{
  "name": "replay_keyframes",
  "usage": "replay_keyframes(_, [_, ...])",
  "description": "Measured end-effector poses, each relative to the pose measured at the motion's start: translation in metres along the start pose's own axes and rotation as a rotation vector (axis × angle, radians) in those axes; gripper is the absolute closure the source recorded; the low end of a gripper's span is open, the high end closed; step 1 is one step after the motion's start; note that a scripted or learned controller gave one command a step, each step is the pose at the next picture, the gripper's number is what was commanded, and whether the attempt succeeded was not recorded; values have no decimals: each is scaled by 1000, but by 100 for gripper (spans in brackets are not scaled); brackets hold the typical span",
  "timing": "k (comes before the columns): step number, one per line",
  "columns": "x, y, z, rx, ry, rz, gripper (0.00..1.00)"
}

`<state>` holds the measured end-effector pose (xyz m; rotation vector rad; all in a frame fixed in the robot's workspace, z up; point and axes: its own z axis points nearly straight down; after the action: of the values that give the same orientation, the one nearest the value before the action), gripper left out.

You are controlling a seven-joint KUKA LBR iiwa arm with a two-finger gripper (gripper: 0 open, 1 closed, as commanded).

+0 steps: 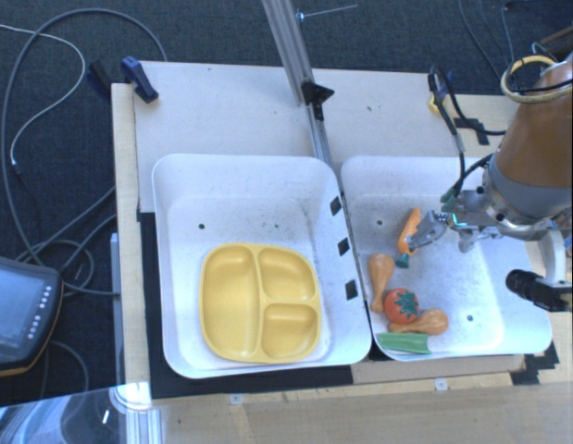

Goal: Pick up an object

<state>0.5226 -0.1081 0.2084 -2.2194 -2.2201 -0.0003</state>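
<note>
My gripper [419, 238] reaches in from the right over the right bin [471, 178]. Its fingertips meet a small orange carrot [410, 226] with a green end, which sits tilted between them near the bin's middle. The gripper is shut on this carrot. Below it lie an orange drumstick-shaped toy [380, 277], a red tomato [401, 303], another orange piece [433, 321] and a green piece [404, 342] against the bin's front wall.
The left bin [240, 188] holds a yellow divided plate [261, 301]. A metal pole [288, 26] rises between the bins at the back. Cables and a clamp [445, 100] lie behind the right bin. A black fitting [538, 289] sticks out at the right.
</note>
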Motion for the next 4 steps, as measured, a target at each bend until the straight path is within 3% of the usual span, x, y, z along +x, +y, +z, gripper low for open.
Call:
replay_keyframes(2, [0,-5,116,6,1,1,0])
replay_keyframes(3, [0,-4,102,-1,0,0,100])
replay_keyframes(4, [5,-1,39,-8,-3,-2,100])
